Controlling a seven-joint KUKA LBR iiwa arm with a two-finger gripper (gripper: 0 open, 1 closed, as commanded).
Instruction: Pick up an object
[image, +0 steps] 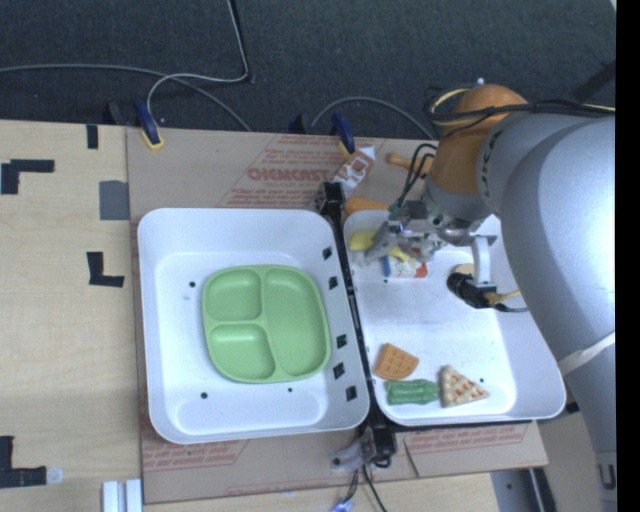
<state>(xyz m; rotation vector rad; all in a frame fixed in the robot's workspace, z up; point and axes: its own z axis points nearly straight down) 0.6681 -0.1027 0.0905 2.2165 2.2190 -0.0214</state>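
The robot arm's fingers (398, 243) are down in the far corner of the right bin (450, 325), over a small cluster of toys: a yellow piece (360, 241) just to their left and a multicolored item (404, 265) directly beneath. Can't tell whether they're released or clenched; wrist and cables block the tips. Well apart toward the near edge lie a waffle (395, 361), a green piece (412, 392) and a pizza slice (462, 386). Far left, in the left bin (170, 250) on the table (60, 330): a green divided plate (265, 323).
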